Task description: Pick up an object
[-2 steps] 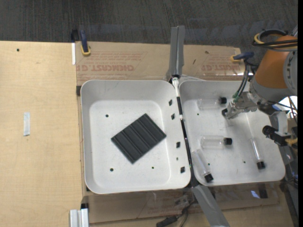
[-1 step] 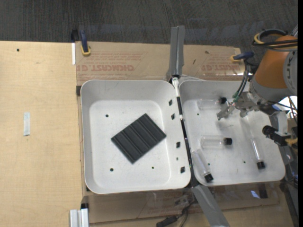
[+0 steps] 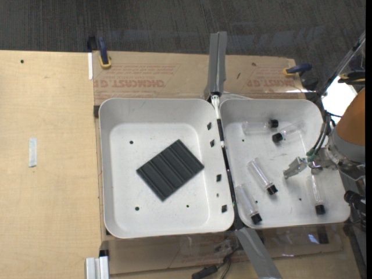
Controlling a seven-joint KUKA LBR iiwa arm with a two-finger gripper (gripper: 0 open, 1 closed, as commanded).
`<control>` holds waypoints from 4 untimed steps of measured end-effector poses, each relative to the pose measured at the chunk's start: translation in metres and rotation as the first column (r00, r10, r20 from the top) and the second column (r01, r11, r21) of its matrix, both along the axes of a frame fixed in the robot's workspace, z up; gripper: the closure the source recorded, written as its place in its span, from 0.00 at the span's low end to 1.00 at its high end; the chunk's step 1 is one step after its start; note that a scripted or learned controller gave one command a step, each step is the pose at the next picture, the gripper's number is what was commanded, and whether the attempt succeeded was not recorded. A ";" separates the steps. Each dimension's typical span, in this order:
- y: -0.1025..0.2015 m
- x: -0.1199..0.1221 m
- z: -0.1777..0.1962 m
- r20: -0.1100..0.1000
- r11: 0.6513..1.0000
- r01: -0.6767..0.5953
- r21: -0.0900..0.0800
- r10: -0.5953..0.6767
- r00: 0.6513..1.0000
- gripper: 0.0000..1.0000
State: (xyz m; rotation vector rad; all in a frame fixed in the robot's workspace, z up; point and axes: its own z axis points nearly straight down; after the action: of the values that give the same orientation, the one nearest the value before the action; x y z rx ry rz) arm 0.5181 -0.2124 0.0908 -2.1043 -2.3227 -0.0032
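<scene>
A dark grey ridged slab (image 3: 170,169) lies tilted in the middle of the left bin (image 3: 116,214). The right bin (image 3: 238,112) holds several clear vials with black caps: one near the centre (image 3: 261,176), one at the front left (image 3: 247,201), one at the front right (image 3: 317,193), and two near the back (image 3: 288,134) (image 3: 258,125). My gripper (image 3: 295,168) reaches in from the right and sits low over the right bin, between the centre vial and the front right vial. Nothing is visibly held in it.
The arm's orange band (image 3: 354,127) and cables (image 3: 322,144) hang over the right bin's right wall. Brown cardboard (image 3: 157,77) lies under and behind both bins. A metal divider (image 3: 217,57) rises between them. Pale bench top (image 3: 46,156) extends left.
</scene>
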 end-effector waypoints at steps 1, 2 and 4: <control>0.064 0.065 0.096 0.003 1.000 0.014 -0.007 -0.014 1.000 0.00; 0.065 0.001 0.022 0.001 1.000 -0.010 -0.006 0.010 1.000 0.00; 0.029 -0.040 0.010 0.004 0.993 -0.122 -0.006 0.122 0.993 1.00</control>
State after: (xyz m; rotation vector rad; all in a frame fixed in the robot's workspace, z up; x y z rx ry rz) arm 0.4784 -0.1832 0.1006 -1.9633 -2.4520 -0.0014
